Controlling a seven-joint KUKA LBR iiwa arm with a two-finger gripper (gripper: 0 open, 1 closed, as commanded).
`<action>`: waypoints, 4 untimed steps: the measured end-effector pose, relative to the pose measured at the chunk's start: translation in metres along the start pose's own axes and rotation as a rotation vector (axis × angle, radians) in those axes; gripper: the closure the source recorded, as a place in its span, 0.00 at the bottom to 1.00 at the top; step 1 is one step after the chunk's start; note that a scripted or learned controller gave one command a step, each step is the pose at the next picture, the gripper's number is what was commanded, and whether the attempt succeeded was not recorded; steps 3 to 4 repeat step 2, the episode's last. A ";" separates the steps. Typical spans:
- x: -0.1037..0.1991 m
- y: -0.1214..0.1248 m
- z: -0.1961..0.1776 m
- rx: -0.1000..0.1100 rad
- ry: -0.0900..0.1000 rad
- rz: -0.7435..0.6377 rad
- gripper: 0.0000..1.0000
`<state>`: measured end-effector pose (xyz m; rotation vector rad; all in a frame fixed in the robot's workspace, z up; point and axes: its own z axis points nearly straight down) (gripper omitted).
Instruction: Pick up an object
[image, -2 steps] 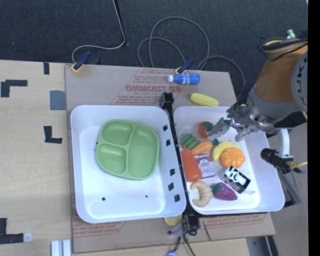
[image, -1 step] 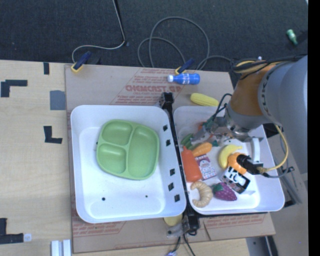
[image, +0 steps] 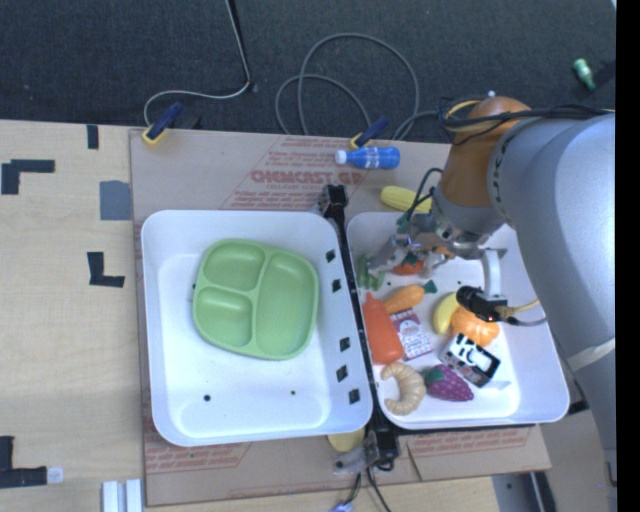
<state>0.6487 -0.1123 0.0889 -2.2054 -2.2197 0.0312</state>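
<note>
1. Gripper (image: 412, 248) sits low in right bin (image: 540, 395), rear-left corner; finger gap can't be told w/ clutter.
2. Carrot (image: 404, 297), croissant (image: 402, 387), grapes (image: 449, 384) & orange toy (image: 474, 325) crowd nearby.
3. Left bin (image: 170, 400) holds green plate (image: 255, 299).

Pale wooden bench (image: 60, 330) (black tape marks) before dark carpet (image: 90, 50).

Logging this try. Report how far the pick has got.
Done: the gripper is down in the right bin, at the toys near its back-left corner. In hand: nothing visibly between its fingers. Left: the grasp and lift; the carrot, croissant and grapes lie in the bin.
</note>
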 end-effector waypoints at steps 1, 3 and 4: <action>-0.021 0.022 0.000 -0.031 0.002 0.007 0.00; -0.019 0.021 -0.008 -0.027 0.002 0.004 1.00; -0.019 0.021 -0.008 -0.027 0.002 0.004 1.00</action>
